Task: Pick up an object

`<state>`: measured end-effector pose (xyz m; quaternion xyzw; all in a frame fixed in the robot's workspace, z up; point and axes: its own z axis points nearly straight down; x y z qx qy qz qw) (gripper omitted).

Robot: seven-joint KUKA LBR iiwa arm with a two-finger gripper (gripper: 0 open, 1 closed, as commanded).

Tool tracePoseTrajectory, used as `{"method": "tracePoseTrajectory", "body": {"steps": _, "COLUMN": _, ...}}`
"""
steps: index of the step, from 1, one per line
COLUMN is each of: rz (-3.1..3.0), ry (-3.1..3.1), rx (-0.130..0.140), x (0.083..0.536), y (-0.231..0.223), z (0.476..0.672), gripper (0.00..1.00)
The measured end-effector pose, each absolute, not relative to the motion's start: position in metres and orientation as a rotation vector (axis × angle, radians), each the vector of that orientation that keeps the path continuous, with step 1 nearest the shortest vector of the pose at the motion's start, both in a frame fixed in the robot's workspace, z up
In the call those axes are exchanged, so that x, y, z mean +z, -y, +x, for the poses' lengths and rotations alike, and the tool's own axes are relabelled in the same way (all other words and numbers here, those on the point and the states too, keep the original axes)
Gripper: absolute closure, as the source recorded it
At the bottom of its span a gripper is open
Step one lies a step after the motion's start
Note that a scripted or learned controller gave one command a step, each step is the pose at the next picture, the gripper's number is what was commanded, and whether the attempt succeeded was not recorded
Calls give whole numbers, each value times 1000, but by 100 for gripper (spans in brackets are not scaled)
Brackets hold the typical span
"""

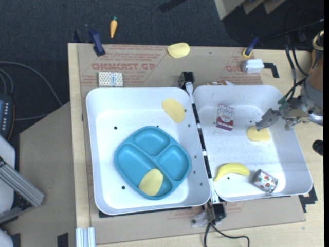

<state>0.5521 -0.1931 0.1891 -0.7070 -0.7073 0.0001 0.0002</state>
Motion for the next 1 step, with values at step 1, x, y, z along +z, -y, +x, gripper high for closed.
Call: {"method": "tracePoseTrajectory", "body": {"steps": 1, "rz": -2225, "ry": 2229, "rx": -9, "x": 89, "y": 161, "z": 596, "gripper": 0}}
